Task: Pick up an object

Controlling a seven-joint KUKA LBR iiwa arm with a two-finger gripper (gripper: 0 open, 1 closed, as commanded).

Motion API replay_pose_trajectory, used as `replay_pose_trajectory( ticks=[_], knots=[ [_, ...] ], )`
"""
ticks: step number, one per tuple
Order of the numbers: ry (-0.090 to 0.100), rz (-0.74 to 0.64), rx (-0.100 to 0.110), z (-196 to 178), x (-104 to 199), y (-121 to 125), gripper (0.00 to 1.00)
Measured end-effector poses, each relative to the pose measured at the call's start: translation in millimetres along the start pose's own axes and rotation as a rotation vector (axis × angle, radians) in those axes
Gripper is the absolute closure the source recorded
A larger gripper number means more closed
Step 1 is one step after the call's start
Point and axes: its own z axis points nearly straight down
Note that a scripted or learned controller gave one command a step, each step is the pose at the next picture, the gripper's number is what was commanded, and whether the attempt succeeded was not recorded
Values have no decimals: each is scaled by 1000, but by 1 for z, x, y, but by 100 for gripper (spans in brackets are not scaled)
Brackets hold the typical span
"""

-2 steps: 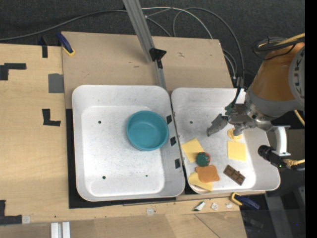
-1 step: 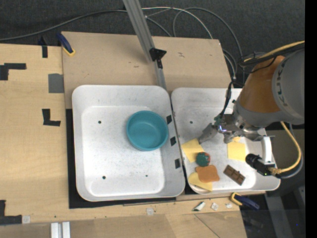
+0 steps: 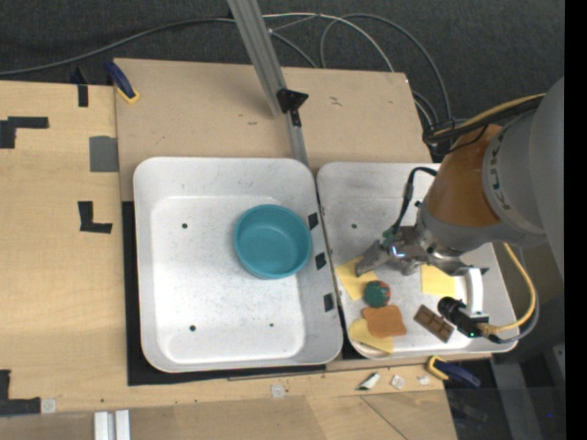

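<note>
On the bench, the right bin (image 3: 367,191) holds the gripper (image 3: 393,253) lowered near a green ball (image 3: 376,292) (grip state cannot be told), so nothing is judged picked up yet.

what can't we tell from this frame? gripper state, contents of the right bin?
- Gripper, camera view: low over the right bin; the wrist covers it from above, and the parts are too small to read.
- Bin floor under the arm: covered by the wrist with its orange band.
- Yellow pieces: partly overlapped by the green ball and the brown slice, outlines unclear.
- Dark brown block: too small to identify.
</note>
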Motion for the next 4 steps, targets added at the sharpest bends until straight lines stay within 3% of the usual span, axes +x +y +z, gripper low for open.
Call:
replay_pose_trajectory(
  ticks=[1, 3, 4],
  knots=[
    [1, -2, 2, -10, 1, -1, 100],
    [-2, -1, -5, -134, -5, -1, 100],
    [0, -1, 1, -144, -5, -1, 100]
  ],
)
